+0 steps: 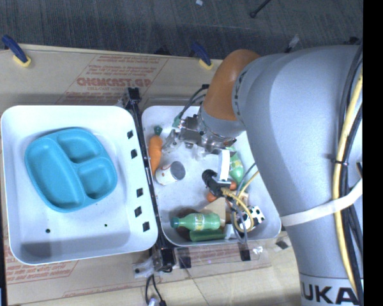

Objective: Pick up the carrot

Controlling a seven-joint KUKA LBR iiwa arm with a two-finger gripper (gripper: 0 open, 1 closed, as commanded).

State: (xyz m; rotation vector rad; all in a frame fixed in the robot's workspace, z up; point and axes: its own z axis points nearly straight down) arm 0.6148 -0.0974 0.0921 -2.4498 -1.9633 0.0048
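At the far left, the brown sheet covering the counter (64, 75) shows as a narrow border around the bins, with a blue clamp (16, 50) on its far corner. The left bin (25, 234) holds one thing, a blue divided plate (70, 167), which sits toward the far left. This leaves bare white floor along the bin's near wall and right wall.

Past the black clips on the seam, the right bin (154, 115) is much more crowded. The carrot (155, 153) lies in the far half of this bin, close against the left wall and running along it, with its green top pointing to the far end. We see almost no room between the carrot and that wall. Its right side is freer.

A small white cup-like thing (168, 173) lies at the carrot's near end, touching it or nearly so. The gripper (177, 136) is just to the right of the carrot's far end. We cannot tell whether it is parted or closed, and we see nothing held in it.

Nearer us, a green bottle (196, 221) lies on its side along the front wall, and a darker green item (207, 236) is pressed between the bottle and the rim. To the right, a white die (258, 215) rests near the front right corner. The grey arm (300, 126) covers the right side of this bin.
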